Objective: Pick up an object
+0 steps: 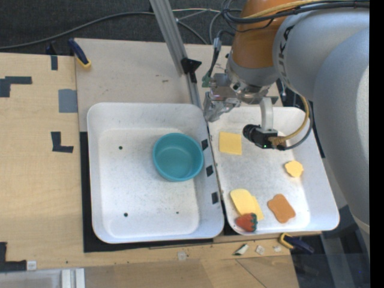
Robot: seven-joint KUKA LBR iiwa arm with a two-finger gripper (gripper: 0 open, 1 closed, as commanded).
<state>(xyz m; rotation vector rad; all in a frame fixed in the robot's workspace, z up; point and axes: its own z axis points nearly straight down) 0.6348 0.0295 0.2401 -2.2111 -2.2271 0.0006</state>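
I note: white bins (pixel 102 161) matt plastic, finely speckled. Teal bowl (pixel 177 156) smooth plastic, slight sheen. Bench (pixel 30 143) pale wood-grain board, matt. Arm's orange band (pixel 264 23) glossy; grey casing (pixel 336 71) smooth satin. Gripper (pixel 214 110) bare metal.

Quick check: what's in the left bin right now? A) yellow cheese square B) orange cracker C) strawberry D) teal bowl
D: the teal bowl sits alone in the left bin; the small food pieces lie in the right bin.
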